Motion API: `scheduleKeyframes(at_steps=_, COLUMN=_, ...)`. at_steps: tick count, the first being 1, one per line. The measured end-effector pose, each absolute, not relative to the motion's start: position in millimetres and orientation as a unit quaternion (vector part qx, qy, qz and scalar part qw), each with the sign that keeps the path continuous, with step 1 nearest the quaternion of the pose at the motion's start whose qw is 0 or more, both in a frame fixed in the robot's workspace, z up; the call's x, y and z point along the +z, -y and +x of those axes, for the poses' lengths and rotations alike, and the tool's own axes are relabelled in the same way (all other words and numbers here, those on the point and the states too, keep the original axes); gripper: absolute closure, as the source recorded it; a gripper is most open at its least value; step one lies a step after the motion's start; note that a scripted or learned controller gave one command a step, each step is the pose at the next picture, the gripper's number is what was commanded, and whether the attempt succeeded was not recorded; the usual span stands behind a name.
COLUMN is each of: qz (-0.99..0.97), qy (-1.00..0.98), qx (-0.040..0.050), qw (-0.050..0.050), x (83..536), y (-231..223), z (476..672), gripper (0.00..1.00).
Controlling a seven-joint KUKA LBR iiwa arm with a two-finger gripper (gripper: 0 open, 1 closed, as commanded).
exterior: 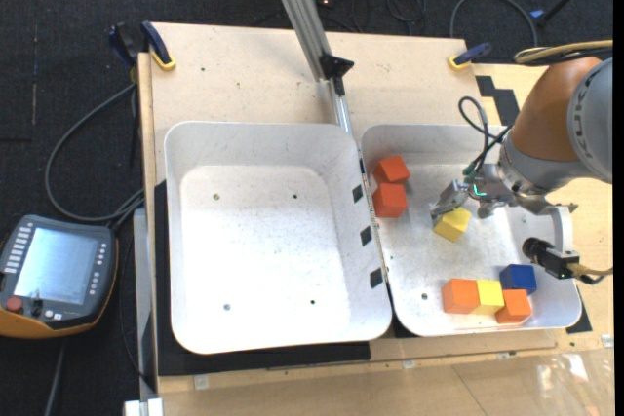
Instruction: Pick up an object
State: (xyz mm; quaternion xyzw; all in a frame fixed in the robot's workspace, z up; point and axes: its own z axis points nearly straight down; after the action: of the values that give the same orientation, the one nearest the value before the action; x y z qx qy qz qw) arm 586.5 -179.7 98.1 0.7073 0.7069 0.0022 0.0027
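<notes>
Camera view, from above at a slant: grey arm with orange band (546, 107) reaching in from the right over the right-hand shallow white plastic bin (414, 143). Two-finger metal claw (451, 206) low over the middle of that bin, directly over a small yellow cube (451, 226), tilted, just under the fingertips. Cannot tell whether the claw is wide, narrow or gripping; contact with the cube also unclear. Left of the claw, two orange-red cubes (391, 186) stacked or touching, near the bin's left wall. Below and right of the claw, along the near rim: an orange cube (460, 296), a yellow cube (489, 293) touching it, another orange cube (515, 307), and a blue cube (518, 277) just behind. Far left of the claw, the left-hand white bin (185, 209). Beyond that, off the bench, an orange-edged teach pendant (54, 273) on dark floor.
</notes>
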Motion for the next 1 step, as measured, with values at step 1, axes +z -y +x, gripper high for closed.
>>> scheduleKeyframes(at_steps=1, qz=0.707, qy=-0.707, qx=0.0023, qw=0.003, x=98.1, y=179.7, z=586.5, gripper=0.0)
